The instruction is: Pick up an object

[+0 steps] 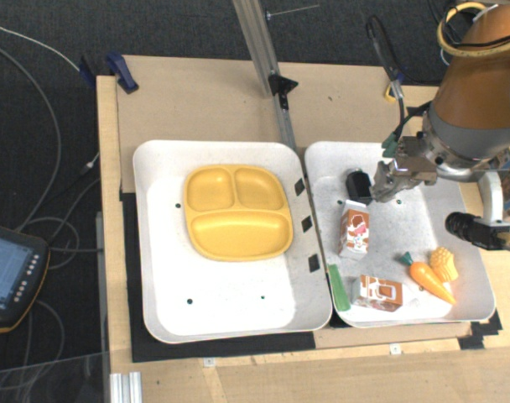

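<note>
Gripper (387,187) fingers (can't tell if open or shut) sit just right of the black object (358,184), above the small carton (355,231).

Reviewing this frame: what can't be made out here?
- Gripper, camera view: too small and dark to tell if its fingers are open or shut.
- Black object beside the gripper: too dark to identify; contact unclear.
- Carton and box: printing too small to read.
- Arm: cut off by the top and right edges.
- Screen at left: cut by the edge.
</note>
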`<action>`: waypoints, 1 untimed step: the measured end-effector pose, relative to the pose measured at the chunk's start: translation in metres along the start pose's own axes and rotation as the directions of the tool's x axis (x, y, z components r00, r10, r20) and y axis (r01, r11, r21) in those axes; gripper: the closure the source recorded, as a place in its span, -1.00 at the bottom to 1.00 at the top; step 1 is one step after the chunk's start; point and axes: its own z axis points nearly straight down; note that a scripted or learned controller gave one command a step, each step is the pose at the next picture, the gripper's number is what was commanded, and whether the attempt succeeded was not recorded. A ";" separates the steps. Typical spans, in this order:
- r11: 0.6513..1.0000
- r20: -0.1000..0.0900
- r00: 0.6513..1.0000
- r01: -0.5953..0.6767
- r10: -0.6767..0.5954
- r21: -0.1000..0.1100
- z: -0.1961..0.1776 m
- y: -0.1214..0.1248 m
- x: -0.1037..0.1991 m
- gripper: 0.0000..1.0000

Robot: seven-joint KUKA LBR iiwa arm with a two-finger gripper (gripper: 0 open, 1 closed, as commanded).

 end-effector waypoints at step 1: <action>1.000 0.000 1.000 -0.001 0.001 0.004 0.018 -0.011 0.049 1.00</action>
